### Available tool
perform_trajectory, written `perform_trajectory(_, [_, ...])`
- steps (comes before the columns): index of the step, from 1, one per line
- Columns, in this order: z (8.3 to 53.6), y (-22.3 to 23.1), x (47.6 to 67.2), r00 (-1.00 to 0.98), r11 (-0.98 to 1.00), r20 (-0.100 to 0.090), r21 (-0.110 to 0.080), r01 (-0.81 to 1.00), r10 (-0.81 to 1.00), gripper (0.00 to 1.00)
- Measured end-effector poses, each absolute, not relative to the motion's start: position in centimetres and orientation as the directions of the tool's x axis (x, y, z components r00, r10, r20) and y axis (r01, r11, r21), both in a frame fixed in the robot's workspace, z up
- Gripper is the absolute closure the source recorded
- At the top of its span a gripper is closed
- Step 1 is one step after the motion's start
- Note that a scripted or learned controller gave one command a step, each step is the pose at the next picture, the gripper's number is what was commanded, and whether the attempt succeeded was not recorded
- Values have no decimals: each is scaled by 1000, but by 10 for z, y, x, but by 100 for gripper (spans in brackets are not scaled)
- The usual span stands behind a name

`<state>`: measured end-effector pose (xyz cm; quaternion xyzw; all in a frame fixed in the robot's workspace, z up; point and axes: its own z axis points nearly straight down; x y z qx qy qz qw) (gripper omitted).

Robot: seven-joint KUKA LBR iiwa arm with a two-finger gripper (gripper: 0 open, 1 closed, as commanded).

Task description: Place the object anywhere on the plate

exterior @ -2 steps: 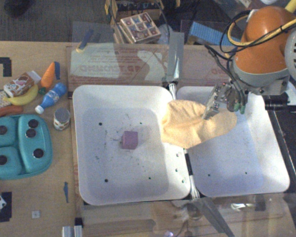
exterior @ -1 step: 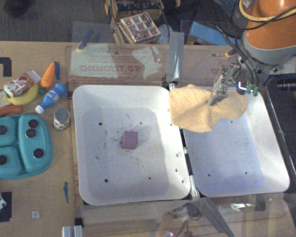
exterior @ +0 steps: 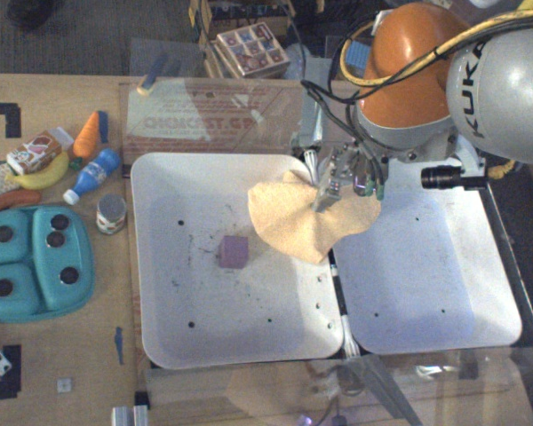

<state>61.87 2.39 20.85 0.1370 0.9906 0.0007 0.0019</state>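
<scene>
The 2 white bins are sitting side by side on the bench (exterior: 62, 91), the left bin (exterior: 160, 327) nearest the lower edge of the camera view and the right bin (exterior: 480, 318) next to it. A small purple block (exterior: 233, 251) is lying on the floor of the left bin, just left of the plate and apart from it. The tan plate (exterior: 289, 220) is resting tilted across the ridge where the 2 bins meet, most of it lying over the left bin. The end effector (exterior: 330, 192) is hanging over the plate's upper right part, its fingers appearing to pinch the plate's edge, though I cannot tell how far apart they are standing. Further back, the grey arm (exterior: 502, 87) with its orange band is reaching in from the right. To the left a teal tray (exterior: 35, 260), a small can (exterior: 111, 213), a blue bottle (exterior: 93, 174) and a toy carrot (exterior: 88, 134) are lying on the bench
</scene>
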Motion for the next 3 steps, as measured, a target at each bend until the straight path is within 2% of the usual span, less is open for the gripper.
perform_trajectory(1, [229, -91, 624, -943, 943, -9, 2, 331, 331, 100])
perform_trajectory(2, [222, -17, 641, -922, 922, -7, 3, 388, 388, 100])
perform_trajectory(3, [277, -60, 639, -993, 993, -10, 1, 117, 117, 100])
